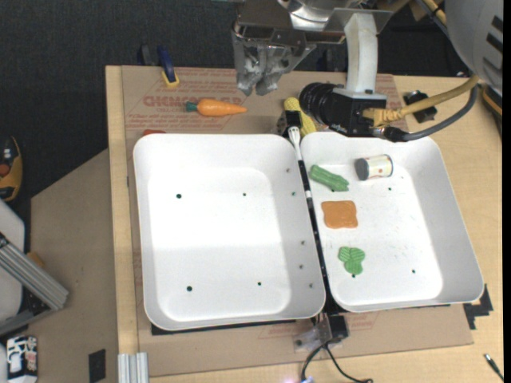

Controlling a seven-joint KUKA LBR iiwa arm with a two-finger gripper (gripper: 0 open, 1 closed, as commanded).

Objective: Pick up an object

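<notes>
On my far left the left bin [215, 230] lies bare, only small dark dots on its floor. Beyond its top rim, out on the brown board, a toy carrot [217, 108] rests on its side, orange with a green tip pointing left.

I hang just right of that carrot and above it: my gripper [259, 76] sits high over the board behind both bins, fingers pointing down with nothing between them. They look close together, yet the metal blurs into one grey cluster, so I cannot tell whether they are parted or closed.

Further right, the right bin [431, 238] holds everything I could take: a green pod-shaped piece [329, 178] near the dividing rim, a flat orange square [339, 215] below it, a small green leafy piece [351, 259] lower still, and a grey-and-cream cylinder [374, 167] lying near the top edge.

I judge I am at the start, over no object yet. The next move calls for travelling right and toward the camera over one piece, then dropping straight down. The cylinder may roll; the square lies very flat.

My upper body is cut off by the top edge, and black cabling hides the board behind the right bin.
</notes>
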